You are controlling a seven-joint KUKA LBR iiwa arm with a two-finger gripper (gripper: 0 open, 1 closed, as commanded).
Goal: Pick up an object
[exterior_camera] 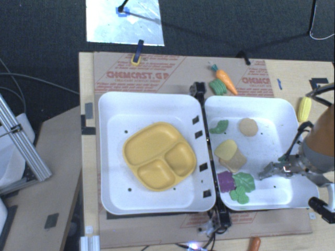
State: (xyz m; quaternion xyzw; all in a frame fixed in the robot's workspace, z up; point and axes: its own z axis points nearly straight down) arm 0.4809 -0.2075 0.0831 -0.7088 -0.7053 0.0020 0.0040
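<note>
The right bin (277, 109) holds toy food: a green leaf piece (219, 125), a tan round piece (248, 126), a pale yellow piece (226, 149) lying on a tan slice (236, 162), a purple piece (225, 181) and green leafy pieces (242, 186). My gripper (268, 170) reaches in from the right and sits low over the bin floor, a short way right of the green leafy pieces. I see nothing in it. The orange band of the arm (320, 143) is at the frame's right edge.
The left bin (112, 109) holds a yellow divided plate (158, 155). On the bench behind the right bin lie a toy carrot (226, 80) and a green piece (217, 87). A toy corn cob (304, 109) rests by the right bin's far right corner.
</note>
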